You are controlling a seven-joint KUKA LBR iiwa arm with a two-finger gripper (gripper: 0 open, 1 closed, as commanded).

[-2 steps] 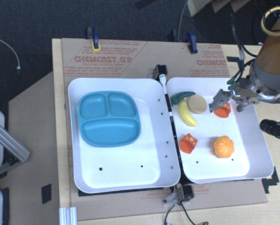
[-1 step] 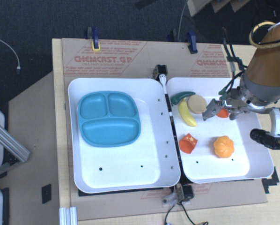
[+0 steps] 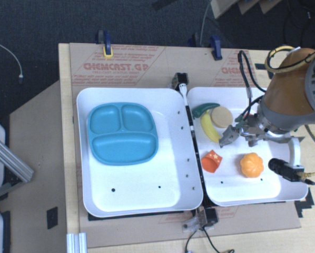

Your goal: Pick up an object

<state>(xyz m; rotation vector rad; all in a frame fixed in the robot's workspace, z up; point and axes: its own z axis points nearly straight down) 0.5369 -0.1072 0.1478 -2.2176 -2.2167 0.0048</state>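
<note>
The two bins, the left bin (image 3: 170,183) and the right bin (image 3: 263,191), were white. A light blue plate (image 3: 123,133) with three parts sat in the left one. In the right bin were a yellow banana (image 3: 210,128) with a dark green thing (image 3: 202,109) beside it, a pale tan round thing (image 3: 221,116), a red-orange block (image 3: 212,161) and an orange ball-like thing (image 3: 251,165). The bench (image 3: 73,141) was light brown with red letters on it. Two blue clamps (image 3: 106,40) held its far edge. The arm (image 3: 292,94) was grey with an orange band. The gripper (image 3: 228,137) was dark grey. The floor (image 3: 36,20) was dark blue-grey.
</note>
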